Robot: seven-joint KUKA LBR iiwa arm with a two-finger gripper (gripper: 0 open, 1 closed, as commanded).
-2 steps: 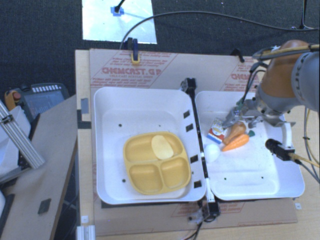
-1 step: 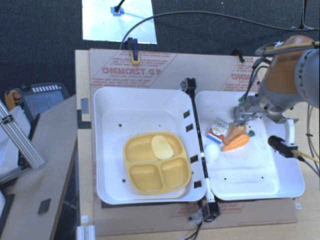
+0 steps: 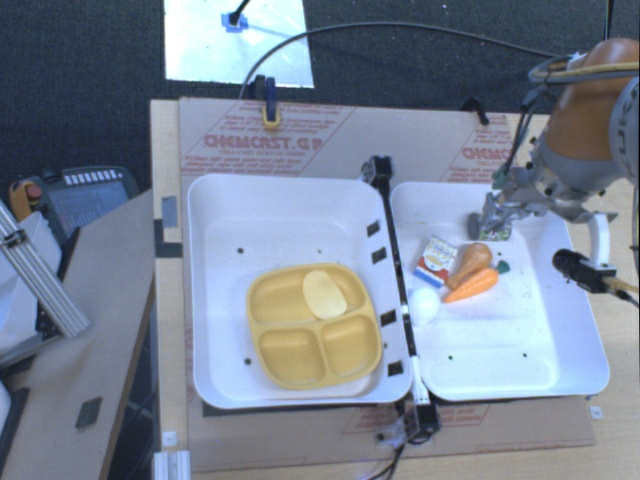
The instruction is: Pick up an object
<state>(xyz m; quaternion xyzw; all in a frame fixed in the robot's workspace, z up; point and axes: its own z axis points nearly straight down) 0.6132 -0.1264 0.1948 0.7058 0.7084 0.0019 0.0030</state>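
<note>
The gripper (image 3: 497, 224) hangs low over the back of the right bin (image 3: 560, 363). I cannot tell if it is open or closed. Just in front of it lie a brown pear-shaped toy (image 3: 470, 262), a carrot (image 3: 471, 285), a small box (image 3: 435, 259) and a white egg (image 3: 424, 304). The left bin (image 3: 215, 273) holds a yellow tray (image 3: 312, 326).

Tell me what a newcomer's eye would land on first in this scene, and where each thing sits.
The yellow divided tray in the left bin stands out first, with a pale round piece in its top compartment. In the right bin, a carrot, a tan pear-shaped piece, a small carton and a white egg-like thing cluster near the divider. The gripper hangs over that bin's far end.
</note>
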